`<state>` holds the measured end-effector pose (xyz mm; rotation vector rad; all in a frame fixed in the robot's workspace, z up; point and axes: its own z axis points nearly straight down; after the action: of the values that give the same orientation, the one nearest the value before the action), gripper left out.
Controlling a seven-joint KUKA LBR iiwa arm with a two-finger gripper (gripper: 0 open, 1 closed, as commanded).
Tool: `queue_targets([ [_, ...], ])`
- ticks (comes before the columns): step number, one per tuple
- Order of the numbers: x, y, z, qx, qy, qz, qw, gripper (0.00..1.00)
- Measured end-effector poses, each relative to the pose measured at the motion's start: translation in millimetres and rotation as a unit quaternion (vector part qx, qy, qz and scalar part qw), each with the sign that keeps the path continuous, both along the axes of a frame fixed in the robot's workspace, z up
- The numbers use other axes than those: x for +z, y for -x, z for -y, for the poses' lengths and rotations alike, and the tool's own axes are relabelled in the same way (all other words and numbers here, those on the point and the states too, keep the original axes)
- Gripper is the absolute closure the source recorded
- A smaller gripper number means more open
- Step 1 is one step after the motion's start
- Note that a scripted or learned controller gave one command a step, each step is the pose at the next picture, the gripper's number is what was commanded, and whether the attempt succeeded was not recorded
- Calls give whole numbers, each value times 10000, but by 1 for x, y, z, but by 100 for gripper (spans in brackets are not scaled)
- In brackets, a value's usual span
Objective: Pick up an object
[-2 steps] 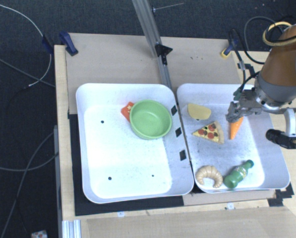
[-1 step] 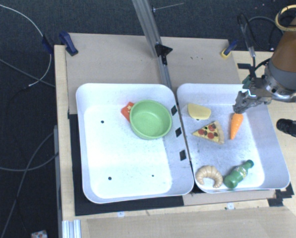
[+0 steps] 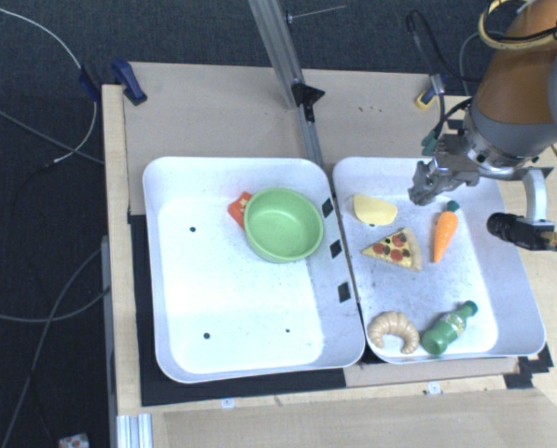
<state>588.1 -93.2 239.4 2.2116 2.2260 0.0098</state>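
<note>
While beside a carrot (image 3: 443, 235), pizza slice (image 3: 395, 249) in right bin (image 3: 511, 287).

I am watching through one fixed camera looking down at a slant over the bench (image 3: 259, 110), taking in both bins (image 3: 213, 343) and the bench's far edge.

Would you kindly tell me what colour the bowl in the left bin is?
The bowl is light green, seen in the camera view.
</note>
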Motion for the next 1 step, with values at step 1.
queue_targets([
  [1,-4,-18,-47,-4,2,-13,10000,100],
])
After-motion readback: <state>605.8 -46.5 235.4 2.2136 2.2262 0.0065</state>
